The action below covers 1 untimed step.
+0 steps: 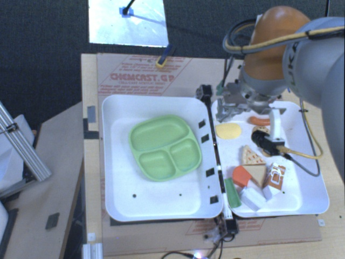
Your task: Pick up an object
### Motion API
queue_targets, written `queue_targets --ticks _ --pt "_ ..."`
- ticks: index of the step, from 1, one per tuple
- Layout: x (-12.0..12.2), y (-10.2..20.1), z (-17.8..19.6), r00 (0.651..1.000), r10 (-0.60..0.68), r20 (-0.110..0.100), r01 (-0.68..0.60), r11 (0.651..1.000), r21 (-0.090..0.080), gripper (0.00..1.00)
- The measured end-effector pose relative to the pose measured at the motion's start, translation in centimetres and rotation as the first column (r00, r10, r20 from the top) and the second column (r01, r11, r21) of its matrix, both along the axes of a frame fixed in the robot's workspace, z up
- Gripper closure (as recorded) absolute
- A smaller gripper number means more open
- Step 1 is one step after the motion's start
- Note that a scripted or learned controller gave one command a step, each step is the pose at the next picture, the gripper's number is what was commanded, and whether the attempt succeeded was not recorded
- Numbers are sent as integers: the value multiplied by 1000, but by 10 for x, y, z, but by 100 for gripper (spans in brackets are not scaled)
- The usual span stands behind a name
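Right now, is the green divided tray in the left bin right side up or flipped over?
Right side up. The green tray lies flat in the left bin, with its three hollow compartments facing up, nothing in them.

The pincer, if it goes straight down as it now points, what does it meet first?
Probably the yellow disc in the right bin, or the bare floor beside it. The pincer hangs just above the disc's far edge; depth is unclear from one slanted view.

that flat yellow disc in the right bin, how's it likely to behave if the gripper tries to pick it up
The yellow disc lies flat on the right bin floor, so fingers would likely struggle to get under its thin edge. It looks small and probably light, so a push would more likely slide it than tip it. Lying on its face, it seems unlikely to roll.
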<state>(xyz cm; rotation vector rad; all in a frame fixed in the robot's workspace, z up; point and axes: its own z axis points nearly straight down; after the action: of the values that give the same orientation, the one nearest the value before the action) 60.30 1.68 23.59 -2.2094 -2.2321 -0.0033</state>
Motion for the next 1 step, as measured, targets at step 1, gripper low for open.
queue_targets --ticks 1 --pt "-18 50 -21 1000 -1 -2 1 1000 0 100"
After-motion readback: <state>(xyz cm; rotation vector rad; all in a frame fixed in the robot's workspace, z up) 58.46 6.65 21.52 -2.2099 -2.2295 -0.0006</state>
